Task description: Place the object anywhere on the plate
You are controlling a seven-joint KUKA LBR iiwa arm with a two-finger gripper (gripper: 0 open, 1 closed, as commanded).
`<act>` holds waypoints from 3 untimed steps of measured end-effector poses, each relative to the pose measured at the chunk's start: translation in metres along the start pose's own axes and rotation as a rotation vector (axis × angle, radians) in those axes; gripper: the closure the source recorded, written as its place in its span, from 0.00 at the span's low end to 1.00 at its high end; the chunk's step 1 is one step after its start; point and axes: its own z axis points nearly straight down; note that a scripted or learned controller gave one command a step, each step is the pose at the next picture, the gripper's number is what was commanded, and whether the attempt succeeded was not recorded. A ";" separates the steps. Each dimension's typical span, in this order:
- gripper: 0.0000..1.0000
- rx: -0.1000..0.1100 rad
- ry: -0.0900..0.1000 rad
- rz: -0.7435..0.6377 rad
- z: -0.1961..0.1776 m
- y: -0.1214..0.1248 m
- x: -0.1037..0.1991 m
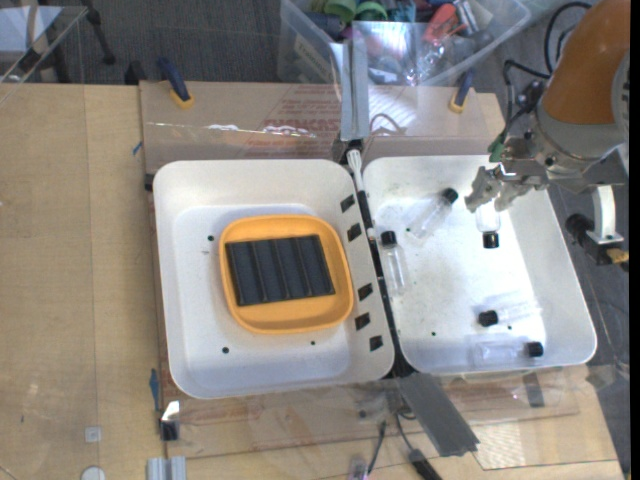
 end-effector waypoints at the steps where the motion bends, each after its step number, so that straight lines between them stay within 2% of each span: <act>1: 1.00 0.002 0.002 -0.284 0.026 0.018 0.066; 2: 1.00 0.002 0.002 -0.364 0.013 0.008 0.159; 3: 1.00 0.002 0.002 -0.403 0.015 -0.018 0.207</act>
